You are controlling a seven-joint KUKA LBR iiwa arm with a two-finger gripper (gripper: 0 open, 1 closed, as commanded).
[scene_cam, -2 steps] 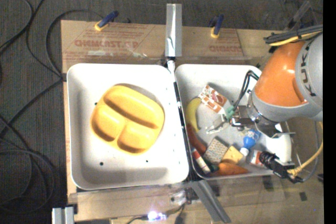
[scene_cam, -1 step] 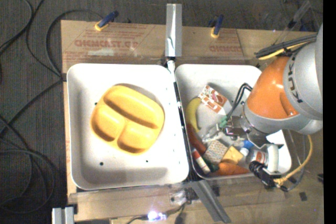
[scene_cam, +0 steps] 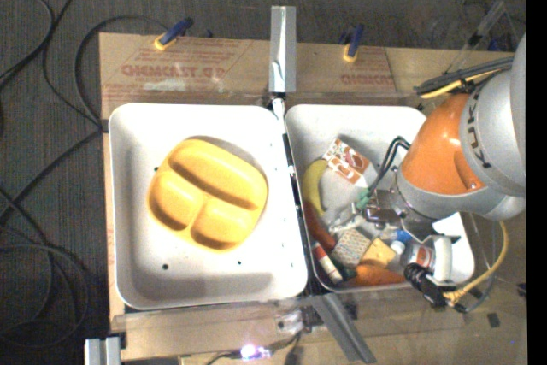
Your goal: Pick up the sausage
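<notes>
Pincer (scene_cam: 363, 214) hangs low over the right bin (scene_cam: 444, 120), among its clutter; whether it is clenched I cannot tell. What looks like the sausage (scene_cam: 320, 232) lies near the bin's left wall, beside the banana (scene_cam: 314, 184).

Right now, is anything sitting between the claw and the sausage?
Nothing clearly covers the sausage, which lies along the left wall of the right bin. The claw hangs just to its right. The spot is crowded, though, with the banana at one end and a waffle square close beside it.
</notes>
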